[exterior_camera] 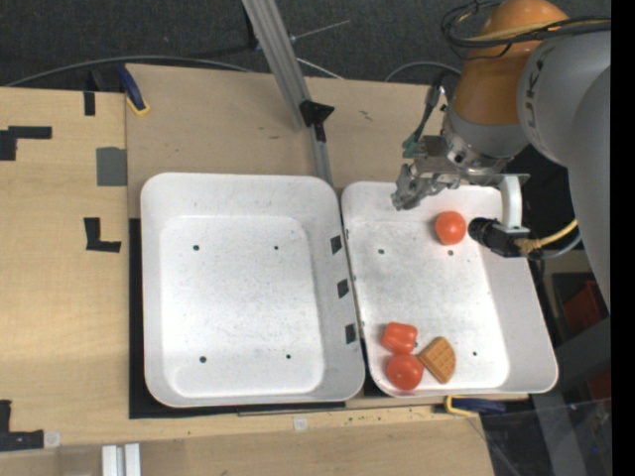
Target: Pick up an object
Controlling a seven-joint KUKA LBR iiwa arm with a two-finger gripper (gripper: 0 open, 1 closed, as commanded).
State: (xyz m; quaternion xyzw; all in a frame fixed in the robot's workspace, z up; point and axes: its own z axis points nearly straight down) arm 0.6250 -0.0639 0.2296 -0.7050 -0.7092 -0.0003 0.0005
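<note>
The nearest thing for me to take is the tomato, a small red-orange ball lying just beside my pincer, a little toward the arm side and nearer the camera. It sits alone on the floor of the right bin, touching nothing.

Well away from my pincer, at the near end of the same bin, three more things huddle together: a red pepper, a second red ball touching it on the near side, and a tan cracker just beside both. The left bin lies across the divider on my far side from the arm.

My pincer hangs over the far corner of the right bin, close to its rim, with nothing between the tips. From this slant I cannot tell whether it stands wide or narrow.

As I judge it, I am in the approach: over the bin, nothing taken yet. The next move calls for sliding sideways over the tomato, dropping straight down so the tips pass on either side of it, then closing gently, since a round thing may roll off.

I can read no brand, label or writing anywhere.
</note>
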